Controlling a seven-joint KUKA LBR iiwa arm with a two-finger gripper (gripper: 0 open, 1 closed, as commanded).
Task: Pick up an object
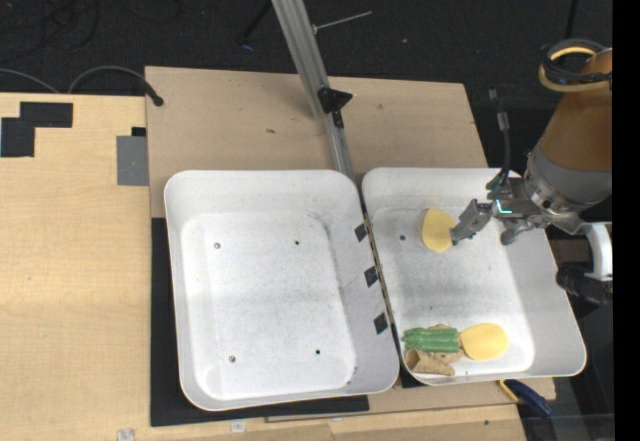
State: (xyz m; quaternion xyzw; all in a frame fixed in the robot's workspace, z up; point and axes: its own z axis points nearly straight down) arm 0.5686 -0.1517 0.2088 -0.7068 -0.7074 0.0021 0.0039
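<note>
Now the tool (pixel 487 224) hangs over the right bin (pixel 520 299).
Its fingers stand apart, one fingertip (pixel 464 232) touching a yellow piece (pixel 434 230).

A light wooden desk (pixel 70 259) fills the left side, with a tan board (pixel 250 119) lying behind the two white bins; the left bin (pixel 190 199) sits beside the right bin (pixel 560 349), their inner rims touching and joined by small black clips (pixel 371 275); a grey metal rail (pixel 300 49) slants from the top down to the gap between the bins; black squares (pixel 35 124) and a grey patch (pixel 131 159) mark the desk; dark cables (pixel 90 79) trail across the black floor behind.
</note>
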